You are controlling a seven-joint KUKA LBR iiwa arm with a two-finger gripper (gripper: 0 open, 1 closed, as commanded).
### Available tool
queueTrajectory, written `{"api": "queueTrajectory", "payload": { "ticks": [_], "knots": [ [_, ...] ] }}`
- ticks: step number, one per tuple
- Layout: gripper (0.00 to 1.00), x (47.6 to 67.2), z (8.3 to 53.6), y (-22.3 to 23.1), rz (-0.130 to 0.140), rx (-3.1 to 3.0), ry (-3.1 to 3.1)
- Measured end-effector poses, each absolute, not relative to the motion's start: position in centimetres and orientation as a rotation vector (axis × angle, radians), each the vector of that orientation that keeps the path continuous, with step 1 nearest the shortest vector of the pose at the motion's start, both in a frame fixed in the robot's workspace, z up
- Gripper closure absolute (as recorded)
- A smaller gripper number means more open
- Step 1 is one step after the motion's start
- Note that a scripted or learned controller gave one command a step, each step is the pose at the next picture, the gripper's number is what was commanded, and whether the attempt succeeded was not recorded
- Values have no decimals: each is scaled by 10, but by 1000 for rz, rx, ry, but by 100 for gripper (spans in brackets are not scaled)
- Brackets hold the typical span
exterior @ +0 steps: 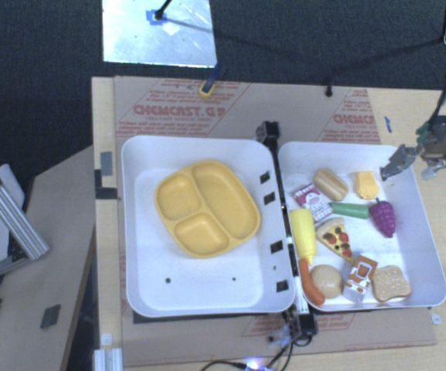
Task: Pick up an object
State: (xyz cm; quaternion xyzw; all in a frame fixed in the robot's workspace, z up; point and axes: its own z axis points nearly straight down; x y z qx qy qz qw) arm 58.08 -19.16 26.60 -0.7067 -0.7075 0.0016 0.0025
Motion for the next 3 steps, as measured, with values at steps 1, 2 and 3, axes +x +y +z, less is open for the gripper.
{"api": "queueTrajectory", "payload": {
  "ticks": [1, 2, 3],
  "knots": [
    [0, 583, 270, -191, -2, -2220, -2226],
    [0, 575, 211, -195, 3, -2218, -2220],
    [0, 576, 150, -200, 3, -2218, -2220]
  ]
}}
